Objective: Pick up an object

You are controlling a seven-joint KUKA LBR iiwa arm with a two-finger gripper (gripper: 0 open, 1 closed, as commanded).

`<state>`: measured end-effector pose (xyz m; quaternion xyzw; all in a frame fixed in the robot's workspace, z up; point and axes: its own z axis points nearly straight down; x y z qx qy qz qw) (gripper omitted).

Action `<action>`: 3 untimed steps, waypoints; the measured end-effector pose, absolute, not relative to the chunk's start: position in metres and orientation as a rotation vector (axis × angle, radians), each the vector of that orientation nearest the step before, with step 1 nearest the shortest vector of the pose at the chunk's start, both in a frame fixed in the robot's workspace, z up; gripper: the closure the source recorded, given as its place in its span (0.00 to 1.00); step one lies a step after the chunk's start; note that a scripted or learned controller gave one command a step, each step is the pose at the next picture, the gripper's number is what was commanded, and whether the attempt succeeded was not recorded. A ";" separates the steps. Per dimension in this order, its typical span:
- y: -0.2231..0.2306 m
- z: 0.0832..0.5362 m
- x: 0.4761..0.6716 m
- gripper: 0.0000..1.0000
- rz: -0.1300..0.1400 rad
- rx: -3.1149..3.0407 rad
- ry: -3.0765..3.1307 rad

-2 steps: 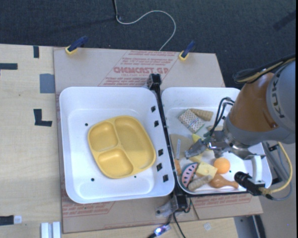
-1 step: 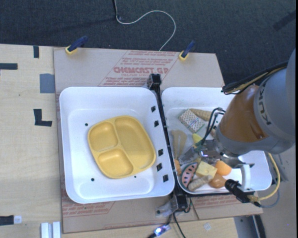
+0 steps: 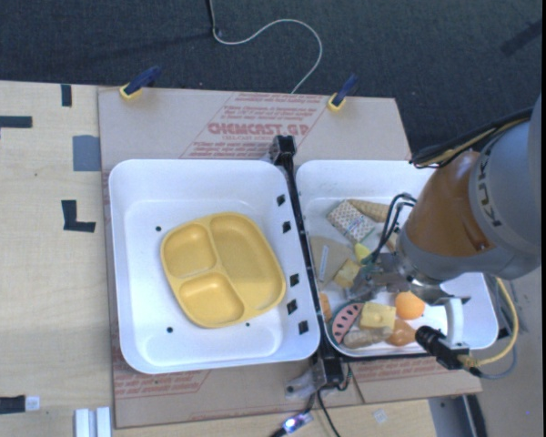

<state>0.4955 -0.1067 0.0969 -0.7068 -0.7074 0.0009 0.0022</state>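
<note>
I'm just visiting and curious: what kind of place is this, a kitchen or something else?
Probably a robotics lab test bench, not a kitchen. A grey and orange robot arm reaches over two white bins clamped onto cardboard; one holds a yellow divided plate, the other small toy-like food pieces.

A yellow divided plate point(image 3: 222, 269) lies in the left bin point(image 3: 127, 244) — on cardboard point(image 3: 255, 126) (two clamps hold it).

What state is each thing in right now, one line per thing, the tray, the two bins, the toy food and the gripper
Yellow tray: lying flat in the left bin, right way up, its three compartments bare.
Left bin: holds the tray alone.
Right bin: holds a loose heap of small toy food.
Toy food: piled near the bin's front, none lifted.
Gripper: low over the heap; open or shut cannot be told.
</note>
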 end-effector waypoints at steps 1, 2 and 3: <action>-0.105 0.160 0.496 1.00 -0.003 -2.221 -2.225; -0.099 0.216 0.489 1.00 -0.003 -2.221 -2.225; -0.099 0.224 0.489 1.00 0.001 -2.219 -2.222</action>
